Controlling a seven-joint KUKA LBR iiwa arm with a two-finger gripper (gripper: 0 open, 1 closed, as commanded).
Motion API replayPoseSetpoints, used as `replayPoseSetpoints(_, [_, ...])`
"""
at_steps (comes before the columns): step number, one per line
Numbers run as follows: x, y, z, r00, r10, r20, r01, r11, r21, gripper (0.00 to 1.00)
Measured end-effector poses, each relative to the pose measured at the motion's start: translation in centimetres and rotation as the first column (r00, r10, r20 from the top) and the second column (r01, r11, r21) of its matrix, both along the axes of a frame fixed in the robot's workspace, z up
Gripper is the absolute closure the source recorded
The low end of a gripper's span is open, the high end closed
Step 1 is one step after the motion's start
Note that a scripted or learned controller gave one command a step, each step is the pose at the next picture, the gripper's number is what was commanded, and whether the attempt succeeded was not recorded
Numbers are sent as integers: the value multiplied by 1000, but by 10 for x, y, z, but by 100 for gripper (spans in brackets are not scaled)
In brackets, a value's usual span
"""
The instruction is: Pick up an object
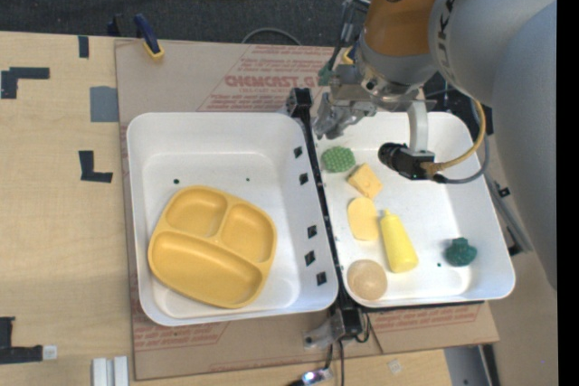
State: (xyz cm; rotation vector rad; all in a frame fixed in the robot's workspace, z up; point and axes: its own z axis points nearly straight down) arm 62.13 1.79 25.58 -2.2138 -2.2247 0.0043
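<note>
Camera view is showing the gripper [330, 124] hovering just above the green ball [338, 159] at the far left of the right bin [479, 285]; whether it is holding anything I cannot tell. The approach seems to be under way, calling next for a straight descent

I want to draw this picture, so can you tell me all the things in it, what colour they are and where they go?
bins: two, white, side by side on the bench
divided plate: one, yellow, left bin
round bumpy piece: one, green, right bin, top left
wedge: one, yellow, below the bumpy piece
oval piece: one, pale yellow, right bin middle
bottle: one, yellow, beside the oval
round disc: one, tan, right bin bottom left
small leafy piece: one, dark green, right bin right side
clamp: one, blue and yellow, top left
gripper: one, grey, above the bumpy piece
</note>
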Motion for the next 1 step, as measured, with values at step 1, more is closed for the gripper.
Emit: replayPoseSetpoints(1, [0,63,-9,1000,3,1,-3,1000,1,100])
